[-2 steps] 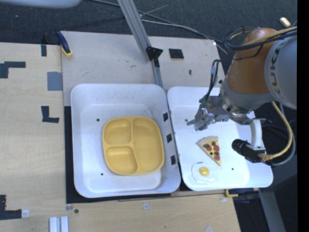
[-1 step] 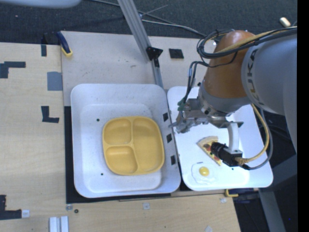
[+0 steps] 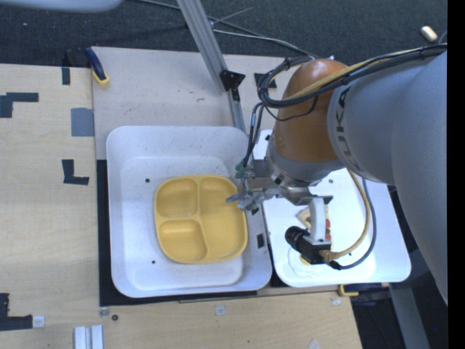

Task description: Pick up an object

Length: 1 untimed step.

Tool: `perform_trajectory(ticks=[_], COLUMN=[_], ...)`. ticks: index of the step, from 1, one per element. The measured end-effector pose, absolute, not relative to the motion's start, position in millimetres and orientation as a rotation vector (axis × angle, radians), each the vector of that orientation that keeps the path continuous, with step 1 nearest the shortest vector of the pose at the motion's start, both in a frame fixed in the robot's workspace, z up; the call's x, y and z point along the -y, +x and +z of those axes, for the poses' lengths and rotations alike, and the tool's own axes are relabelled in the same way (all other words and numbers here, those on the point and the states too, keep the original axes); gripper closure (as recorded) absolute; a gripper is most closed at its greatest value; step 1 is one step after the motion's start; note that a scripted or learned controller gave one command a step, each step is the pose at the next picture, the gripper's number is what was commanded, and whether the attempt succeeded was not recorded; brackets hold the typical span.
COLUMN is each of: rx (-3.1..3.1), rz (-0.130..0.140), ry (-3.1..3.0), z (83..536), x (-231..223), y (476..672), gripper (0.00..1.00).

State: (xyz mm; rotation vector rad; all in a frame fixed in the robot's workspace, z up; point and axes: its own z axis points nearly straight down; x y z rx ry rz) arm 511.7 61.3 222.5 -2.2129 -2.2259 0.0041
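1. The step in hand looks like the approach to a grasp. The claw (image 3: pixel 244 195) sits low over the left bin (image 3: pixel 138 151), right at the upper right rim of the yellow plate (image 3: pixel 196 220).
2. The bulk of the arm (image 3: pixel 312 122) crowds over the claw's working end. I cannot tell whether it is set wide or narrow, or whether it touches the rim yet.
3. The plate is the thing to pick up. It lies flat on the floor of the left bin, towards the lower right, its right edge near the wall shared with the right bin (image 3: pixel 385 260).
4. A shallow, flat plate gives little to hold from above, so the raised rim seems the best place to grip. One side of the claw should go inside the rim and the other outside it.
5. The bin wall just beside that rim leaves little room on the outer side. I would come straight down rather than sweep in, since a sideways nudge would probably slide the plate across the smooth floor.
6. A grip on one edge will likely let the plate hang and tilt, so lift slowly and check that it comes up.
7. The left bin holds only the plate. The plate has three wells, and I see nothing in them.
8. The arm covers much of the right bin, so I cannot say what it holds.
9. Both bins rest on the pale tabletop (image 3: pixel 43 217).
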Motion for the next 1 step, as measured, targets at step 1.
perform_trajectory(ticks=[1], rx=[2.225], rz=[0.005], ry=[-2.215], z=[218.8], x=[-99.0], y=[489.3], gripper=[1.00])
